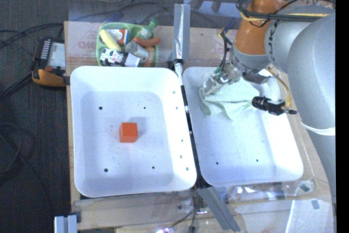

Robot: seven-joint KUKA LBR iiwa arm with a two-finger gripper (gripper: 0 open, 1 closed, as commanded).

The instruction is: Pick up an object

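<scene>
Bins sit side by side under the arm (305, 46), and the gripper (218, 80) is down at the far end of the right bin (245, 166), right on a crumpled pale cloth (226, 101). A fold of that cloth looks bunched up at the gripper, though I cannot tell from here whether it is actually pinched.

Cloth of this sort should be light, limp and not fragile; it will drape and drag rather than lift as one piece, so a raised fold near its middle seems the best place to take hold. It spreads from the gripper toward the near side.

The bin's far wall and the divider between the bins are just beside the gripper, so room is tight there. Toward the near end the floor lies open.

In the left bin (87, 172), well away from the gripper, rests a small orange block (128, 132): stiff, light, easy to pinch across its flat sides.
</scene>
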